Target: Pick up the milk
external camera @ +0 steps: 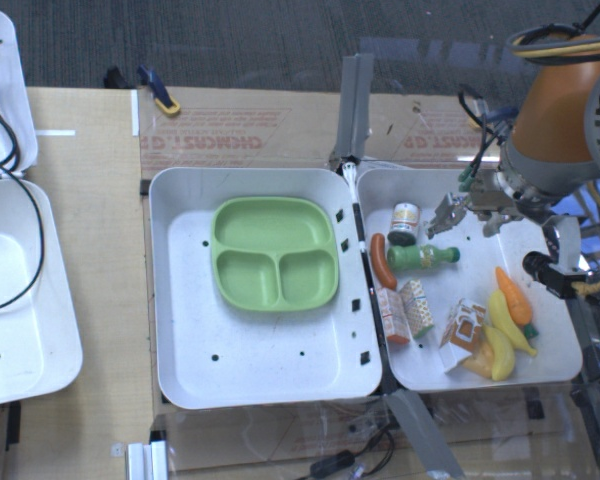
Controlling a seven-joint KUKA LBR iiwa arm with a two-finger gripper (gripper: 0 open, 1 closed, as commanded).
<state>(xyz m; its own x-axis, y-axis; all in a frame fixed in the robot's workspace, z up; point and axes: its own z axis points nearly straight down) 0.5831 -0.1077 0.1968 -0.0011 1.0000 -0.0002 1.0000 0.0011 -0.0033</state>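
Jaws (pixel 460 215) spread wide, gripping nothing, just above bottle (pixel 423 257); milk (pixel 417 306) lying lower in right bin (pixel 560 368).

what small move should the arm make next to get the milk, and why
Probably shift the gripper toward the near edge of the right bin and down over the milk carton. The gripper hangs above the green bottle, near the small can, with nothing between its fingers. The carton lies nearer the camera, beside another small carton, so a careful approach seems wise.

green tray (pixel 276 253), white bins (pixel 180 298), orange carrot (pixel 513 296)
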